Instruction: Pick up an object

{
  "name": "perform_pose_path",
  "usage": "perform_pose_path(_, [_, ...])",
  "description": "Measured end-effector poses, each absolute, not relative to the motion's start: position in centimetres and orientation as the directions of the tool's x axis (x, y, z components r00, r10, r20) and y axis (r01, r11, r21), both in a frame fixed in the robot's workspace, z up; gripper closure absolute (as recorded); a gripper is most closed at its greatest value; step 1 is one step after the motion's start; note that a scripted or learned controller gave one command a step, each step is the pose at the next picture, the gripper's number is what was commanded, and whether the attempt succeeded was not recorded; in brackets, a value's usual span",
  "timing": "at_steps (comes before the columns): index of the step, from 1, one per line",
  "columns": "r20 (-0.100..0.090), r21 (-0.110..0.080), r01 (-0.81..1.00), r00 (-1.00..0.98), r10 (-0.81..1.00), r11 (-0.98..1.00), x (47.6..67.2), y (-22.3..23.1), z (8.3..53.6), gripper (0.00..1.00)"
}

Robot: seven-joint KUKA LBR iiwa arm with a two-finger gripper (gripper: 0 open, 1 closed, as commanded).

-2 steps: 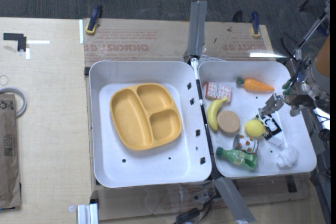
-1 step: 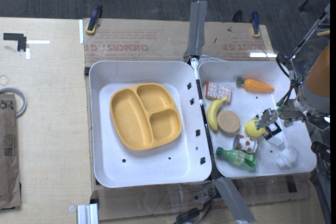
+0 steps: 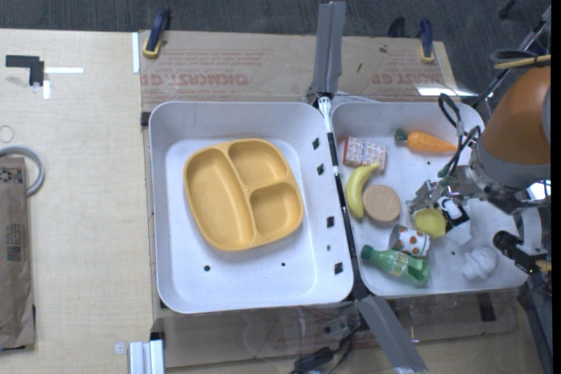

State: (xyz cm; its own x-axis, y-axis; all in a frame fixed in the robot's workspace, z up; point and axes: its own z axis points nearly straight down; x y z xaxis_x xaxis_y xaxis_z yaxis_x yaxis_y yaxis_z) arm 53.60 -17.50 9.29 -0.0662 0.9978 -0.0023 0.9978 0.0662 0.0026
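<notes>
My gripper (image 3: pixel 441 199) reaches down into the right bin (image 3: pixel 390 111) from the right, under the orange band of the arm. It sits just above and touching a small yellow lemon (image 3: pixel 429 223). Left of the lemon lie a tan round disc (image 3: pixel 382 203) and a banana (image 3: pixel 357 187). A small printed can (image 3: pixel 406 240) and a green bottle (image 3: pixel 396 264) lie below the lemon. An orange carrot (image 3: pixel 427 142) and a red-and-white box (image 3: pixel 362 151) rest near the bin's far side.
A white crumpled object (image 3: pixel 479 263) lies in the right bin's near right corner. The left bin (image 3: pixel 159 188) holds a yellow divided plate (image 3: pixel 243 192). A brown paper bag (image 3: pixel 14 250) lies on the bench at far left.
</notes>
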Motion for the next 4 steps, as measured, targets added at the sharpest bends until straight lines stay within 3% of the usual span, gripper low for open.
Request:
perform_pose_path(1, [0.0,0.001,0.979,-0.204,0.979,0.204,55.9,-21.1,9.2,0.0])
perform_pose_path(2, [-0.001,0.001,0.97,-0.243,0.97,0.243,55.0,-20.5,15.1,0.0])
perform_pose_path(3, [0.0,0.0,0.941,-0.337,0.941,0.337,51.4,-20.1,9.2,0.0])
perform_pose_path(4, [-0.002,0.001,0.943,-0.334,0.943,0.334,51.5,-20.2,10.1,1.0])
